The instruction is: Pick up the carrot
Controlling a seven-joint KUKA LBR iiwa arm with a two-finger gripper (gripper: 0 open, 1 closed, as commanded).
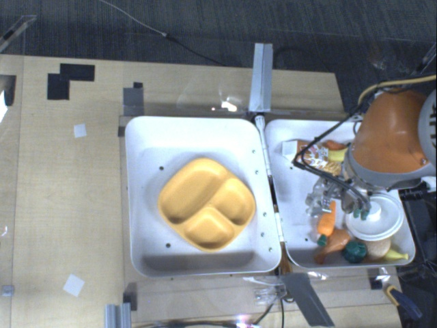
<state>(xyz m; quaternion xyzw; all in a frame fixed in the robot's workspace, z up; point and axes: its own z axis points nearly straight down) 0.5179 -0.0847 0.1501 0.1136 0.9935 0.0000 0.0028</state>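
Reaching in from the right, the arm is hanging over the right bin, with its gripper sitting low among the clutter there, just above the carrot. The carrot is lying near the bin's front, its orange body pointing up toward the gripper, a brown piece and a dark green piece lying just beside it, and a white cup standing to its right. How far the gripper is standing open cannot be told, nor whether it is touching the carrot, while a yellow divided plate is resting in the left bin.
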